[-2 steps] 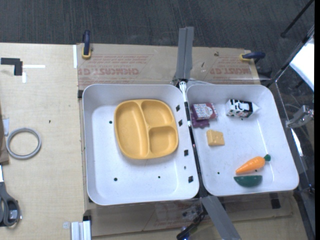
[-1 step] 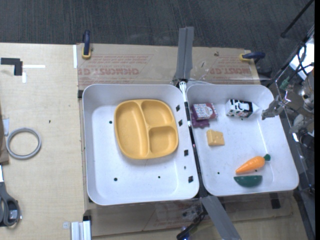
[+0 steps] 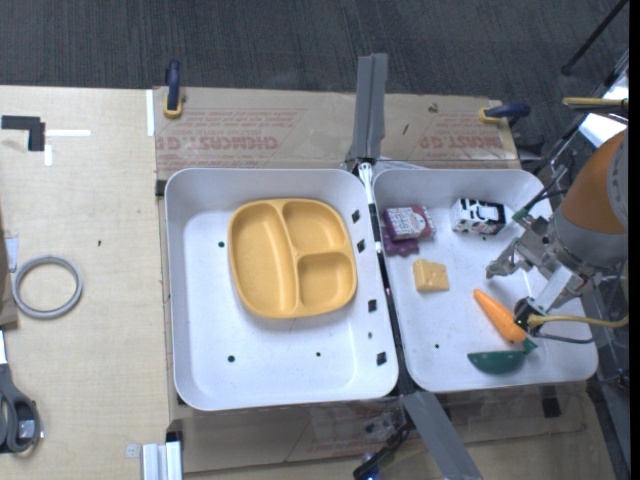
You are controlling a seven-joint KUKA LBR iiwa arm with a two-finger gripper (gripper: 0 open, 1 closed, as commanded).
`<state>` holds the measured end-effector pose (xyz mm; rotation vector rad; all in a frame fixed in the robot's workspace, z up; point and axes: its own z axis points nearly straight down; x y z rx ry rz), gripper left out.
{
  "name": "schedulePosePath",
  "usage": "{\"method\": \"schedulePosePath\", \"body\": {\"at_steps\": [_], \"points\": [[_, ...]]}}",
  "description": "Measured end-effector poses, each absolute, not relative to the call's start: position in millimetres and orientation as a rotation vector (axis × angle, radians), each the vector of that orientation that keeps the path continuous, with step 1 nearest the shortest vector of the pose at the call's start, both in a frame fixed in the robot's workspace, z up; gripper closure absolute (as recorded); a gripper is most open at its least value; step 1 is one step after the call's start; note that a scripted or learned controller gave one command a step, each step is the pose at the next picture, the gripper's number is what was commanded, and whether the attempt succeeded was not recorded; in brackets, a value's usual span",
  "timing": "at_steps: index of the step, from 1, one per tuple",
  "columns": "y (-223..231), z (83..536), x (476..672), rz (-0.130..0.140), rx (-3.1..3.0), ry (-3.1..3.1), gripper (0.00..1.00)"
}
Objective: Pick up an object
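Note:
The right bin (image 3: 440, 363) holds an orange carrot (image 3: 496, 314), a green scoop (image 3: 499, 360), a yellow cheese wedge (image 3: 431, 276), a purple packet (image 3: 405, 225) and a black-and-white object (image 3: 478, 215). My gripper (image 3: 520, 286) hangs at the right side of this bin, just above and right of the carrot. Its two metal fingers stand apart, open, with nothing between them. The carrot lies slanted, with its lower end next to the green scoop.
In the left bin (image 3: 200, 368) lies a yellow divided plate (image 3: 293, 258). On the bench to the left are a grey ring (image 3: 44, 286) and scissors (image 3: 18, 420). The arm's grey and orange body (image 3: 600, 208) overhangs the right bin's right wall.

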<state>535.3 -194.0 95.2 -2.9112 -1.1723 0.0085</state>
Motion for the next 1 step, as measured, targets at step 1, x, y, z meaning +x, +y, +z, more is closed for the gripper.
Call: {"method": "schedulePosePath", "body": {"at_steps": [1], "points": [[-185.8,90.2,610.4,0.009,-3.031,-0.820,0.00]]}}
